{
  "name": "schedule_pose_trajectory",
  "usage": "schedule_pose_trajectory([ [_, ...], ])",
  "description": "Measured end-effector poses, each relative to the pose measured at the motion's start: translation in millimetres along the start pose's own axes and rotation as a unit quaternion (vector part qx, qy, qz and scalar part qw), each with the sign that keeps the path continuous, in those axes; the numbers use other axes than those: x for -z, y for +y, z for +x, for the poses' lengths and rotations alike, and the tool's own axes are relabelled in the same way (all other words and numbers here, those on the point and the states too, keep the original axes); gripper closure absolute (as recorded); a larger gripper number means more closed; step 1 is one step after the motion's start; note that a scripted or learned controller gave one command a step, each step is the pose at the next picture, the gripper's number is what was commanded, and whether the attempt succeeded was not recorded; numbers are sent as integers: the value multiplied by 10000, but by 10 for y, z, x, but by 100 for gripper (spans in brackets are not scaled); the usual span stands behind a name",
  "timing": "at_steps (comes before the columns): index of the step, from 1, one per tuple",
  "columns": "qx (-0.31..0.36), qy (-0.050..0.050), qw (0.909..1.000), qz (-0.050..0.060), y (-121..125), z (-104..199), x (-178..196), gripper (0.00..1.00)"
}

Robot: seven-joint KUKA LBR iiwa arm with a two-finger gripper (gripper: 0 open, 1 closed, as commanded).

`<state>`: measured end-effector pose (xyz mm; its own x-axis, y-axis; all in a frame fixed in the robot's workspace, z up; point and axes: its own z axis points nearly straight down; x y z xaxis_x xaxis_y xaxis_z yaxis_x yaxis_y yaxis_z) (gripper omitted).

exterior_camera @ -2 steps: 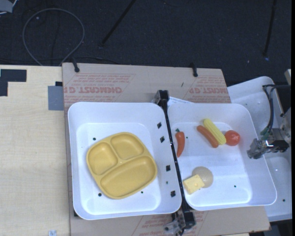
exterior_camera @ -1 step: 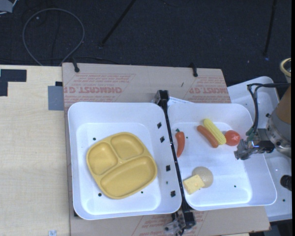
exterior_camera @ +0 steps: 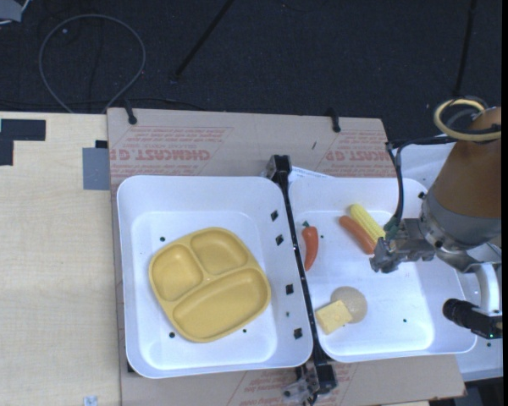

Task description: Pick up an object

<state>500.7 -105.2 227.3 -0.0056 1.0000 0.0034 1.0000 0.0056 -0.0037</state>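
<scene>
In the right bin (exterior_camera: pixel 406 332) lie a red chili pepper (exterior_camera: pixel 310 246) by the divider, an orange sausage (exterior_camera: pixel 356 233) with a yellow corn cob (exterior_camera: pixel 366 222) beside it, a tan round cookie (exterior_camera: pixel 351 302) and a pale yellow cheese block (exterior_camera: pixel 333 316) at the front. My gripper (exterior_camera: pixel 387 256) hangs over the middle of the right bin, just right of and below the sausage and corn. Nothing shows between its dark fingertips.
The left bin (exterior_camera: pixel 140 227) holds a yellow divided plate (exterior_camera: pixel 208 282). A black divider clip strip (exterior_camera: pixel 289 252) runs between the bins. Cardboard lies under both bins; a wooden bench top spreads to the left. The arm's body covers the right bin's right edge.
</scene>
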Motion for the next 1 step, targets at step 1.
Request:
schedule_pose_trajectory([
  [1, -1, -1, 10000, 4, 36, 573, -104, 100],
])
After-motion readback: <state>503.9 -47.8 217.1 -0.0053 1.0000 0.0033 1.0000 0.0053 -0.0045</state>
